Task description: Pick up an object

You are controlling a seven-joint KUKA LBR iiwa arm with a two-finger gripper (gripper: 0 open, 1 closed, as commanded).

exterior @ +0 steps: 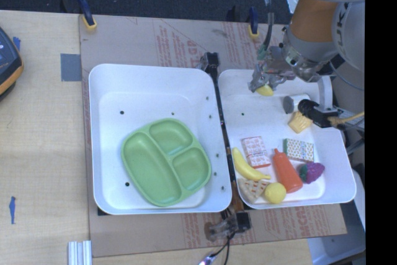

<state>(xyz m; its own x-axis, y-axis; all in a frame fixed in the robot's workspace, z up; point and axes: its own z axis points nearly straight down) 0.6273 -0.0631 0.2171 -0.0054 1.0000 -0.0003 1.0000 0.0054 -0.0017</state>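
Observation:
My gripper (264,85) hangs over the far left corner of the right bin (338,195). It is shut on a small yellow object (266,91) that shows between the fingertips. Loose toy food lies nearer in the same bin: a banana (243,164), a yellow lemon (275,193), an orange-red bottle (286,170), purple grapes (313,172), a pink box (255,152), a patterned box (299,149), a pale yellow piece (299,123) and a small grey piece (288,104).
The left bin (105,90) holds a green divided plate (166,161). A black clip (212,61) sits where the bins meet at the far edge. Blue clamps (87,12) hold the cardboard sheet at the back. The arm's orange band (322,0) rises at the right.

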